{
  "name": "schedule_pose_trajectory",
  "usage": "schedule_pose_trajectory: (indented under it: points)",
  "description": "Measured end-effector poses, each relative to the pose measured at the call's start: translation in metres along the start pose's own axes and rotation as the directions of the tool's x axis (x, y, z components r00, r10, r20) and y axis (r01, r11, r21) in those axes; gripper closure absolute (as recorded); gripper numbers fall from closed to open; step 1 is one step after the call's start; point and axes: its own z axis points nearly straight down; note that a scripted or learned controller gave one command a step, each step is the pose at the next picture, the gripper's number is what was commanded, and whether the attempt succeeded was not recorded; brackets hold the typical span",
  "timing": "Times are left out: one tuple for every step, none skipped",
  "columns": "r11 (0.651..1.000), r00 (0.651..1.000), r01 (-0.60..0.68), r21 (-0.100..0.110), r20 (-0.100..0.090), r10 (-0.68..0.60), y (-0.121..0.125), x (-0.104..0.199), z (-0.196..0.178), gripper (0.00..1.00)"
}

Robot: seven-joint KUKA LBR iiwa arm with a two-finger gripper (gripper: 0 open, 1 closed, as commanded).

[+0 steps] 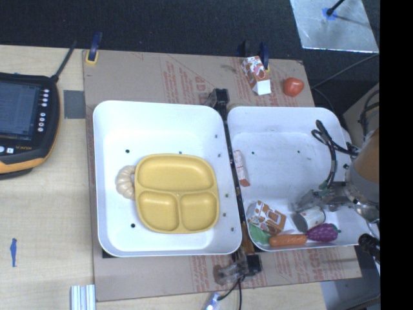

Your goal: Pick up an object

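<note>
Yellow plastic is sitting in the left white bin (110, 173) — a three-compartment divided tray (175, 192), with a pale ridged gourd (125, 181) tucked against its left edge. In the right white bin (277, 128), toys are crowding the near wall: a small printed carton (266, 217), an orange carrot (288, 240), a purple eggplant (322, 232), a grey can (308, 219). The two-finger gripper (321, 197) is hovering just above that can, probably lining up a grasp — nothing is lying between its fingers.
</note>
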Motion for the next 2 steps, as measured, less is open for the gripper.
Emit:
schedule_pose_trajectory:
  points:
    - [1.000, 1.000, 0.003, 0.000, -0.001, -0.003, 0.104, 0.020, -0.001, 0.00]
    - [1.000, 1.000, 0.000, 0.001, -0.001, 0.000, 0.023, -0.010, -0.049, 0.00]
